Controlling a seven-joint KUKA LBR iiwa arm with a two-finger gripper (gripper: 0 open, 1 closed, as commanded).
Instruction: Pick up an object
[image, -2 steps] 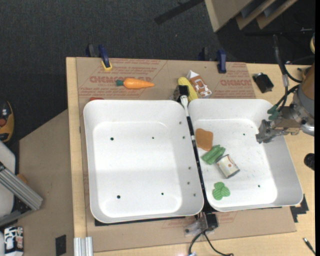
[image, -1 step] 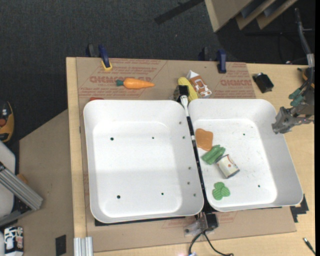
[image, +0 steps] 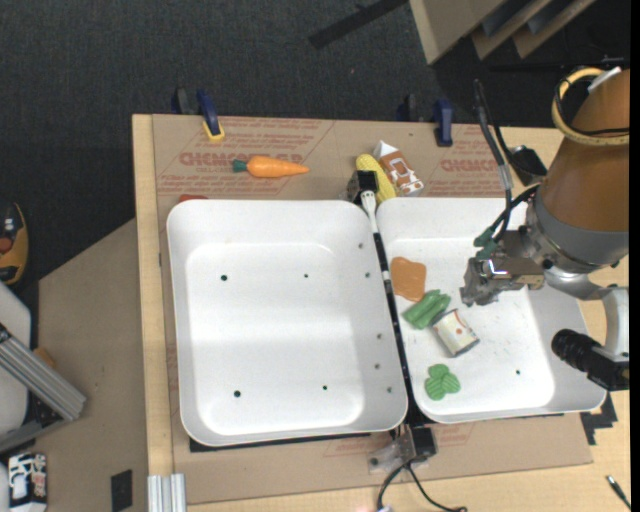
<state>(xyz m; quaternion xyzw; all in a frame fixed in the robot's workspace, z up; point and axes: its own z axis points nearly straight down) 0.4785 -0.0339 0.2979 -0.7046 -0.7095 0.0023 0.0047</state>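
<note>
Nothing lifted yet: gripper (image: 476, 290) hovers over right white bin (image: 520, 385), finger state indiscernible; small white-and-red can (image: 456, 333) lies just beside, ungrasped.

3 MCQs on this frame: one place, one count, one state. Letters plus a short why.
1. Where does the carrot lie?
A. in the left bin
B. on the board behind the bins
C. in the right bin

2. How many loose things lie in the right bin?
A. four
B. one
C. seven

3. How does the gripper stand?
A. parked over the left bin
B. lifted with the can clamped in it
C. over the right bin, apart from the can

Key: 1 B, it lies on the board beyond the bin rims. 2 A, orange piece, green piece, can, small green piece. 3 C, the can lies in the bin apart from it.
</note>
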